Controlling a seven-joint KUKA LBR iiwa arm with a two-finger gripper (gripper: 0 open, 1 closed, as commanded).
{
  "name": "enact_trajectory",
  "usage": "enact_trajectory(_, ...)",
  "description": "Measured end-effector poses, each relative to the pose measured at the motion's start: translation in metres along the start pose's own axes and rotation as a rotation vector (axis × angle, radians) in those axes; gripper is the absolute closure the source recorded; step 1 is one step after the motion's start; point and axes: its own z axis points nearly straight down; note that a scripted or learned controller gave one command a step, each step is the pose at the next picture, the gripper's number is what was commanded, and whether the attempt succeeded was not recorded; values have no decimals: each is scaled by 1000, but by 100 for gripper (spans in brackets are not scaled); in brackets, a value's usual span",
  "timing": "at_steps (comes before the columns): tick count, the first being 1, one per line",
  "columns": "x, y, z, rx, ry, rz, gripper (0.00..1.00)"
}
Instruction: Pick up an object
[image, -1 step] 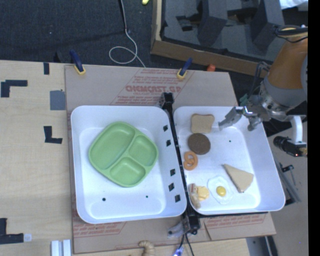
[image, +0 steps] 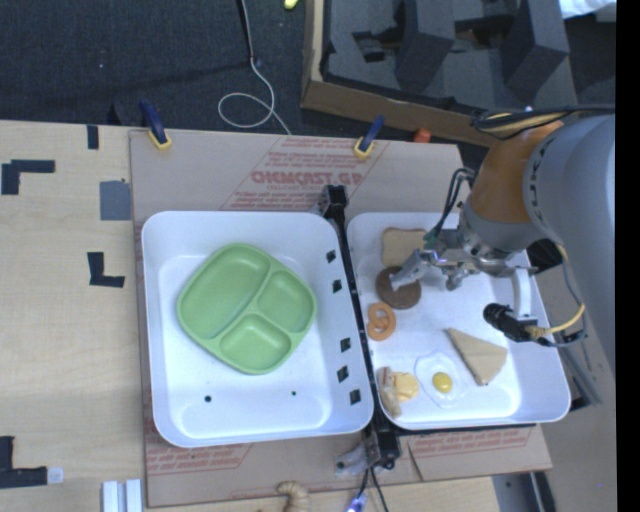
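Bench of pale wood (image: 60, 330), overlaid by a brown cardboard sheet (image: 290, 175) with red print, held at its far edge by two blue-and-yellow clamps (image: 155, 128). Beyond the bench lies dark carpet (image: 120, 50), crossed by a looped white cable (image: 250, 100), with a cardboard-edged box (image: 430, 60) further back.

Two shallow white bins of smooth, glossy plastic sit side by side on the sheet, joined by a black divider strip (image: 345, 290). The grey arm (image: 570, 190), with its orange band (image: 505, 175), reaches over the right bin (image: 540, 400). The gripper (image: 408, 275) points toward the divider, low over the bin's far part; how far its fingers are apart cannot be made out, and nothing can be seen held between them.

Directly at the gripper tip lies a dark brown round cookie (image: 400, 293). Just behind the tip is a tan slice of bread (image: 400, 243), partly covered. Just below the cookie is a small orange pretzel (image: 380, 321). Nearer the front rim, well apart from the gripper, lie a tan wedge (image: 478, 355), a fried egg (image: 441, 381) with a yellow yolk, and small pale yellow pieces (image: 398, 386).

Left of the gripper, across the divider, the left bin (image: 170, 410) holds a matte green plate (image: 247, 307) with rounded corners and three compartments.
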Motion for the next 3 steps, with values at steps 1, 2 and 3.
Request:
enact_trajectory(1, 39, 55, 22, -10, -1, -2, 0)
enact_trajectory(2, 37, 53, 11, -6, -2, 0, 100)
enact_trajectory(3, 85, 5, -84, -10, 1, -1, 100)
